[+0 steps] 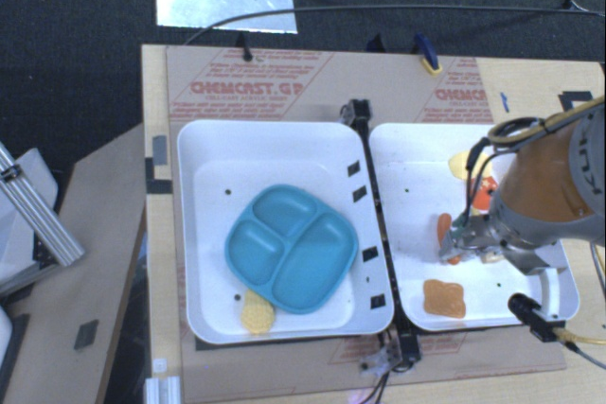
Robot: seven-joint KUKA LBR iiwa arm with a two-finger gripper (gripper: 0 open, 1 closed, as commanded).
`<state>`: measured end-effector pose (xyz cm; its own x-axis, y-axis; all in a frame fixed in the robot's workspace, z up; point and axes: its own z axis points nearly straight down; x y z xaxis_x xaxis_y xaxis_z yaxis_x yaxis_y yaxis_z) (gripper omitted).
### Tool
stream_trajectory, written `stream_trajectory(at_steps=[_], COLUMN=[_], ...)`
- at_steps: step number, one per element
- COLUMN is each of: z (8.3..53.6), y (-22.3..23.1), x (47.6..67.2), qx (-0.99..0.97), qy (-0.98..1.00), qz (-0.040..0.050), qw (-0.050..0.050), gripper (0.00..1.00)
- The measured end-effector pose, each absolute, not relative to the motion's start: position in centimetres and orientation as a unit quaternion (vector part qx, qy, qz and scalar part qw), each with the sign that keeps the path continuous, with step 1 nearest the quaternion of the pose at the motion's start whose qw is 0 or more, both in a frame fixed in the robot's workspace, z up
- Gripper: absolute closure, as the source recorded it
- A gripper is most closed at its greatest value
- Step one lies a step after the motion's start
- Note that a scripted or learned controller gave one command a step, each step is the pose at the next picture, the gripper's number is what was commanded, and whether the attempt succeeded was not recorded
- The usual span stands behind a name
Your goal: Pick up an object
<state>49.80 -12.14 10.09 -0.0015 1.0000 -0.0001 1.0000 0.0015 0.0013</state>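
Observation:
My gripper (460, 247) hangs low in the right bin (407, 156), near its middle. A small orange oblong piece (443, 226) lies just at the gripper's left side, touching or nearly touching it. A flat orange-tan piece (443, 298) rests in front of the gripper near the bin's front wall. Behind the arm I see a yellow piece (458, 167) and a red-orange piece (485, 194), both partly hidden by cables and the wrist.
The left bin (204, 203) holds a blue divided plate (292, 247) and a small yellow textured piece (257, 311) at its front. A black divider (374, 222) runs between the bins. The arm's grey and orange body (549, 194) covers the right bin's right side.

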Motion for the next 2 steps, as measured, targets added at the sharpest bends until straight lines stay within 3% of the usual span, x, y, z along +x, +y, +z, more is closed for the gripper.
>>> stream_trajectory(at_steps=[2], z=[21.7], y=[-13.7], x=[49.3], qx=[0.706], qy=[0.709], qz=[0.0021], qw=[0.004], gripper=[1.0])
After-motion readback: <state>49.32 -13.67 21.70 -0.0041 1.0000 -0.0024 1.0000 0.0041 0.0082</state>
